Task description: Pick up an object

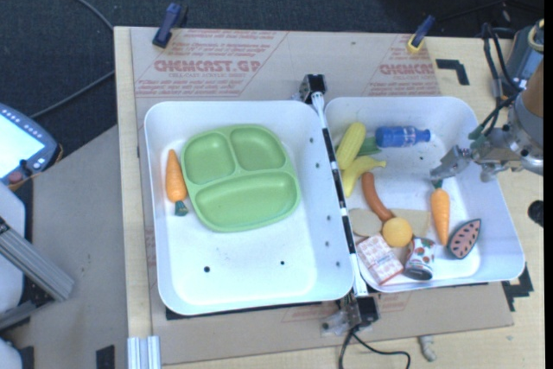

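Observation:
My gripper hangs over the right side of the right bin, open, with nothing between its fingers. Just below it lies an orange carrot, with a watermelon slice beside it. Further left in the same bin are a blue bottle, a yellow corn cob, a banana, a red sausage, an orange ball, a small pink box and a can.
The left bin holds a green divided plate and a second carrot at its left side. A black divider runs between the bins. Blue clamps sit at the board's far edge.

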### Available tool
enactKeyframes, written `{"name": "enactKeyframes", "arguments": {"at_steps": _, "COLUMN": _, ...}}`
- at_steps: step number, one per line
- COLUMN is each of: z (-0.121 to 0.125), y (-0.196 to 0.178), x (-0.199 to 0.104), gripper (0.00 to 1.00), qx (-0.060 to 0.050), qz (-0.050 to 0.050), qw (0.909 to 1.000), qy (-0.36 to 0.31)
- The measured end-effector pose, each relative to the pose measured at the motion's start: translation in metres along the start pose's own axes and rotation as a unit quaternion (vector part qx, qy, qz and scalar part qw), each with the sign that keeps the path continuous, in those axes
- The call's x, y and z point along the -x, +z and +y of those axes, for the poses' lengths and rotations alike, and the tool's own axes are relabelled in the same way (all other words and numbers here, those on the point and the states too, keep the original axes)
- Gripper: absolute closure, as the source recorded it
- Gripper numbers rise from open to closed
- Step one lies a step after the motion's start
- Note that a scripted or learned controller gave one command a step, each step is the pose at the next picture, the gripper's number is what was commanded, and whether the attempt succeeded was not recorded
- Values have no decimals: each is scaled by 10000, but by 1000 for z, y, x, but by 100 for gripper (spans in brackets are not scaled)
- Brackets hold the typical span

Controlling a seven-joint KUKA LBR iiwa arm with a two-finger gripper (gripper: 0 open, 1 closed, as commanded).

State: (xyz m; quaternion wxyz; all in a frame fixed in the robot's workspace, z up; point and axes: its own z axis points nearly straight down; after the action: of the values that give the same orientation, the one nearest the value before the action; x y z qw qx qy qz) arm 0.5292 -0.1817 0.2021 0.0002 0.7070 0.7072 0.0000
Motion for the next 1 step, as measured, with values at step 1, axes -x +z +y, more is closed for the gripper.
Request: {"name": "enactKeyframes", "arguments": {"at_steps": 1, "z": -13, "y": 116, "x": -1, "gripper": 0, "qx": 16, "qz": -4, "qw": 10000, "qy": -2}}
